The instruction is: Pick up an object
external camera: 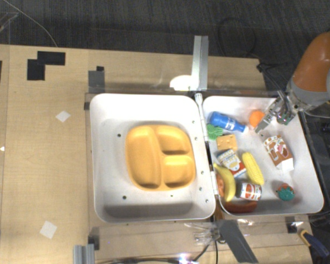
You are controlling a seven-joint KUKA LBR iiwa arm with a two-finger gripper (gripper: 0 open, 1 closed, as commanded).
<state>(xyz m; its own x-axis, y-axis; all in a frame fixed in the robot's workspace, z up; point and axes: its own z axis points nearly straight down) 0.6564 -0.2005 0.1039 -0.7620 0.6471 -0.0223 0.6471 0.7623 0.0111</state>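
Camera view: the arm (319,73) is reaching in from the right, its gripper (276,116) hanging over the upper right part of the right bin (311,164). The gripper is sitting just beside an orange ball (256,117); whether it is spread or closed I cannot tell, and nothing is showing between the tips.

Right bin is holding a blue bottle (226,122), a green toy (214,131), a cracker-like square (226,142), a small packet (229,158), a corn cob (253,168), a banana (226,180), a red can (248,192), a red-and-white packet (278,150) and a small teal-and-red item (285,192).

Left bin (107,147) is carrying a yellow divided tray (159,156). Both bins are sitting side by side on the counter (38,164).
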